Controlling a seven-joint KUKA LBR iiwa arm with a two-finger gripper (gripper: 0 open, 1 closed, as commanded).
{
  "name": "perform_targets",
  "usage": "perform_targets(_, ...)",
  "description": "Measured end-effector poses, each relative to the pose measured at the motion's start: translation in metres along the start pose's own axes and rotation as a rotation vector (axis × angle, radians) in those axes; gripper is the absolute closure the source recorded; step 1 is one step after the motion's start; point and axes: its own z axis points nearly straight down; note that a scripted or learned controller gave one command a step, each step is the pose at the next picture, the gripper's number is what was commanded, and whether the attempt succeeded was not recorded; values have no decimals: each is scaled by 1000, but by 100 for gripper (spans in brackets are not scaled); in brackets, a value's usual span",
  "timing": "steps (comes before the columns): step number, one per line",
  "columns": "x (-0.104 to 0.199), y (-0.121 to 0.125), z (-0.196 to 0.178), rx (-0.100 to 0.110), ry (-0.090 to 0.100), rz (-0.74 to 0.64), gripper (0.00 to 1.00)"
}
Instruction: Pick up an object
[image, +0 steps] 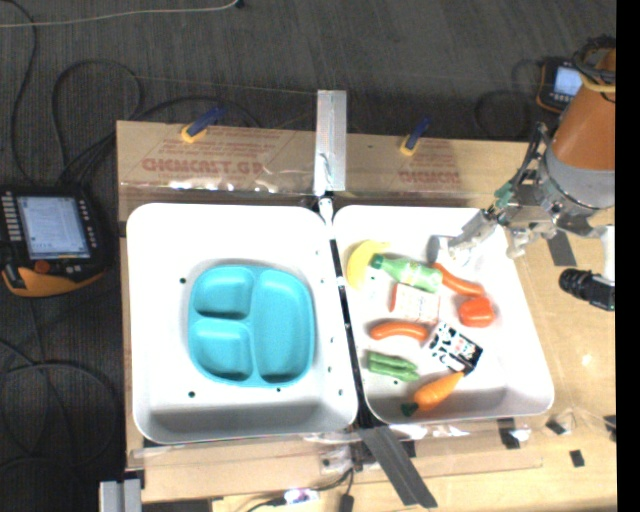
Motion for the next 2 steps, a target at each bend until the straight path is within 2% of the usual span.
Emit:
perform_targets(1,18,11,133,-1,0,-323,0)
perform_targets(2,-10,50,167,-3,9,-466,0)
